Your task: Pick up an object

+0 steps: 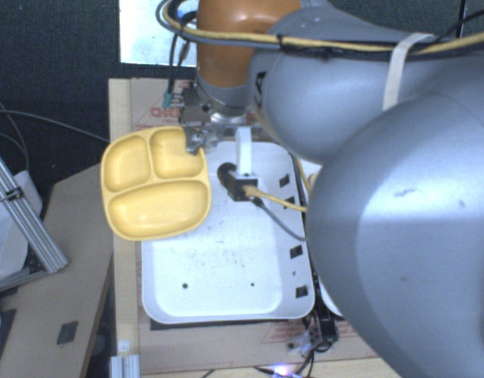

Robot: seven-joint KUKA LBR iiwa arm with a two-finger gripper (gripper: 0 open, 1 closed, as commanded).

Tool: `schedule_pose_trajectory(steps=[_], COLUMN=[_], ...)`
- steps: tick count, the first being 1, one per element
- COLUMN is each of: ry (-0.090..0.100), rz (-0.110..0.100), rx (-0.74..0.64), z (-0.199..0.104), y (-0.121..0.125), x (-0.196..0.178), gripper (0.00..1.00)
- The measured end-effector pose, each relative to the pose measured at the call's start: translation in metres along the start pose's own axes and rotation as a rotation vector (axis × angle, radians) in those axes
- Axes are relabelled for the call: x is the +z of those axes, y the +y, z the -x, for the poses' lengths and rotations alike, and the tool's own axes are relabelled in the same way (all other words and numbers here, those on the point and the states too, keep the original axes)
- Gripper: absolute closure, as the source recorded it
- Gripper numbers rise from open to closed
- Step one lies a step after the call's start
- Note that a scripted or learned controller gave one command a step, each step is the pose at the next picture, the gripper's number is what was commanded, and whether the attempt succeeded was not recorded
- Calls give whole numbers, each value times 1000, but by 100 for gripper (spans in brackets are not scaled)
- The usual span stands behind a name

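White bin sits on cardboard with unreadable red print; gripper clamps a glossy yellow three-compartment plate, centre left.

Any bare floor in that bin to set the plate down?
Free: the white bin floor from its middle to the near wall, bordered by the left wall and the arm. Crowded: far-left corner, where the gripper clamps the yellow plate. The right side is hidden by the arm.

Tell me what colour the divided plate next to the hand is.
The divided plate is plain pale yellow, seen best in the camera view.
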State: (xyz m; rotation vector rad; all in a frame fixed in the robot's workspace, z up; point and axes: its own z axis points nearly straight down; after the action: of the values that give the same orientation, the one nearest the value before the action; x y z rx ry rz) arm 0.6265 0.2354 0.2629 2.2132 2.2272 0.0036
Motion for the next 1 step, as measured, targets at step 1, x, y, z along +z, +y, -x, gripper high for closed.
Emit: schedule_pose_trajectory(steps=[1], ry=[1], rz=[0], rx=[5], z=[16], y=[43], x=[21], gripper=[100])
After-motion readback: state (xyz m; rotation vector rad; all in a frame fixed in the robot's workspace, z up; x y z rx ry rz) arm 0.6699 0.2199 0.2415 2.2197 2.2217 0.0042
